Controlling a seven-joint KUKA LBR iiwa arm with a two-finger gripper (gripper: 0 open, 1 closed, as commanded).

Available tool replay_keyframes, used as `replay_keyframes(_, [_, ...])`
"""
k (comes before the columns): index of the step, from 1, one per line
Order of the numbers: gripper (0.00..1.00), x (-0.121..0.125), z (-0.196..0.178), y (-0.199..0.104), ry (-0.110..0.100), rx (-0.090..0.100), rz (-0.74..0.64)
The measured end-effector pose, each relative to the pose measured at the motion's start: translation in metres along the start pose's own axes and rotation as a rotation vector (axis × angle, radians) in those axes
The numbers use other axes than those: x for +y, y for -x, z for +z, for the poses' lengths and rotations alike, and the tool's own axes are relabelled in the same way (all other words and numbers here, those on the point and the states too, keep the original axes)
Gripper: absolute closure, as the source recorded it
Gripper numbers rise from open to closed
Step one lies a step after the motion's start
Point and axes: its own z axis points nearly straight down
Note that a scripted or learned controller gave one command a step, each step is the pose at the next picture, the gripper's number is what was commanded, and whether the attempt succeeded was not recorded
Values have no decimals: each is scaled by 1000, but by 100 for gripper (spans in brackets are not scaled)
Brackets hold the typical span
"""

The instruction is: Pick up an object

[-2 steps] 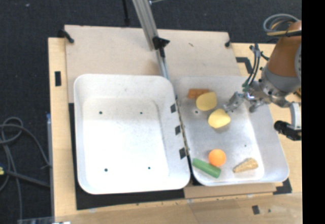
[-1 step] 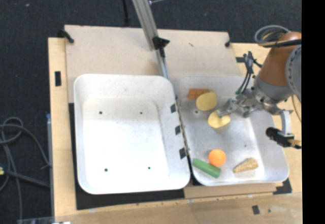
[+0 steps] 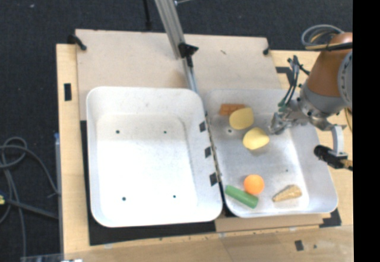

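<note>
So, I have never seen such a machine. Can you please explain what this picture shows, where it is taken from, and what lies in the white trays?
One camera looks down at a slant on a bench. The grey and orange thing at the right is a robot arm; its claw hangs over the right bin. That bin has two pale yellow pieces, an orange-brown piece, an orange ball, a green stick and a tan wedge. I cannot see anything between the claw's tips. The left bin sits beside it.

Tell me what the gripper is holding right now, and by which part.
Nothing shows between the fingers. The gripper hangs in the right bin, just right of the pale yellow piece, apart from it.
</note>
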Motion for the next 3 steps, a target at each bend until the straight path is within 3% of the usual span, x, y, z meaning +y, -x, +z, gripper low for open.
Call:
replay_keyframes(2, [100, 0, -114, 5, -3, 2, -3])
replay_keyframes(3, [100, -13, -124, -53, -9, 6, -6])
